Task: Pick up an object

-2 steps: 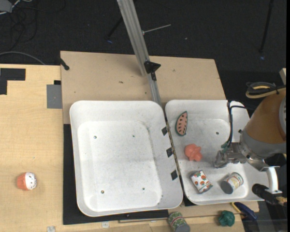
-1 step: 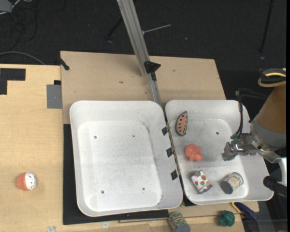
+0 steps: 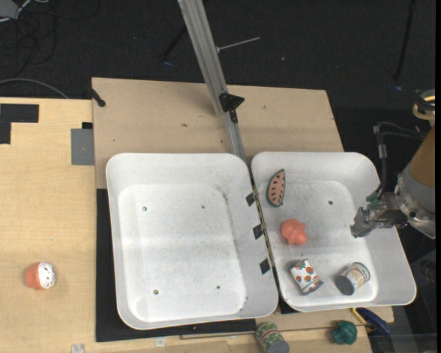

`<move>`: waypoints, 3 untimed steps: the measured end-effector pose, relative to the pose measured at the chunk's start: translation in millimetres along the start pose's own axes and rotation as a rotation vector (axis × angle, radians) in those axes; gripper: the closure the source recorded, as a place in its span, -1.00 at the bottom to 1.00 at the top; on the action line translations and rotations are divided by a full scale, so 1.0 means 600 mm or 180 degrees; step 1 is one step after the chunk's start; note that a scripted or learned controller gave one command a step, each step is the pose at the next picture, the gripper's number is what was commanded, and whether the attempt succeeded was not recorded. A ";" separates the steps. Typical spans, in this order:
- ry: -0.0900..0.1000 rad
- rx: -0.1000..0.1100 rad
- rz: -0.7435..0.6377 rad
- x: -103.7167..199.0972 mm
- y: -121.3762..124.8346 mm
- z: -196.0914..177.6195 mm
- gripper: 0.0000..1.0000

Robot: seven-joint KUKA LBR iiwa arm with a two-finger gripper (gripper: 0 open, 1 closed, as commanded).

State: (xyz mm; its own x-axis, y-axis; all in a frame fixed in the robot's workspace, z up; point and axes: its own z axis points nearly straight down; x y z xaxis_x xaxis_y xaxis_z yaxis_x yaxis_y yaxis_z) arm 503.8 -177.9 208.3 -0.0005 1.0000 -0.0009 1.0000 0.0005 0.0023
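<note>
Though the gripper (image 3: 361, 225) is too dim to tell its state, it hangs over the right bin (image 3: 367, 169), above the can (image 3: 353, 278)

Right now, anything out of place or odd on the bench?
Three things lie outside the bins: an orange-and-white round toy on the wood at far left, plus a patterned can and a teal lump at the bench's front edge below the right white bin. In that bin, a small silver can lies tipped on its side.

left bin (image 3: 132, 169): bare floor | right bin (image 3: 356, 162): centre open; toys along left and front
</note>
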 end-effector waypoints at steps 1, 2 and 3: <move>0.0002 0.0005 -0.0002 -0.001 0.001 -0.036 1.00; 0.0010 0.0010 -0.0015 0.079 0.051 -0.036 1.00; 0.0010 0.0013 -0.0017 0.179 0.081 -0.041 1.00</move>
State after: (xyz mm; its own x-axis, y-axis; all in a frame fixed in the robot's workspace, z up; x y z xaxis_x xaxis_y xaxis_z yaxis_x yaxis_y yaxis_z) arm 552.4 -70.7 232.9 -0.0059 1.0000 0.0024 1.0000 0.0059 -0.0016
